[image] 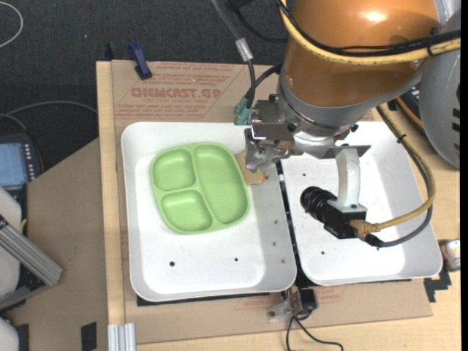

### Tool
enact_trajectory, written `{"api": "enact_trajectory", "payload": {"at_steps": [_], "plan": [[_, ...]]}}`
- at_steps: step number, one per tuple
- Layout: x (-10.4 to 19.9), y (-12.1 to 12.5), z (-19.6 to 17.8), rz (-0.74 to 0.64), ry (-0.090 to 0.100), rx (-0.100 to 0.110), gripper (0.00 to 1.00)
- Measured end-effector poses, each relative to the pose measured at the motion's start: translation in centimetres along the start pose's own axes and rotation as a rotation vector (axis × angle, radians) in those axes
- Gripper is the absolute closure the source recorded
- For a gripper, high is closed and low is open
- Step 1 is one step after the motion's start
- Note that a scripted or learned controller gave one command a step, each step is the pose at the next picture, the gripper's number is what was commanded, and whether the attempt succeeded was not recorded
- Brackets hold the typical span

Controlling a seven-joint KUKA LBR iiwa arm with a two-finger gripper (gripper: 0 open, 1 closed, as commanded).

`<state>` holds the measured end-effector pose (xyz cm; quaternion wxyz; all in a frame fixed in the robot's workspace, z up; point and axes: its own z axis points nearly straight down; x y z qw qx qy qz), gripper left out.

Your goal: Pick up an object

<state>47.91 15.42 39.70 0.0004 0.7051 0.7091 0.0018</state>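
My tool [257, 159] hangs at the right rim of the left bin [146, 269], beside the seam between the bins; the wrist hides its tips, so I cannot tell its opening or whether it has hold of anything. The green divided plate [199, 189] lies just left of it, long axis slanting toward the tool, near edge practically beneath.

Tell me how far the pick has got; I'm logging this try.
Done: the arm has reached over the bins, its hand low at the right edge of the green plate in the left bin. In hand: nothing visibly gripped; the plate lies flat. Left: grasp and lift.
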Motion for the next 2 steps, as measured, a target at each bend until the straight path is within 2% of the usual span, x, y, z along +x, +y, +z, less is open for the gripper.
{"api": "enact_trajectory", "payload": {"at_steps": [2], "plan": [[-0.2,0.1,-2.0,0.008,0.001,-0.004,1.0]]}}
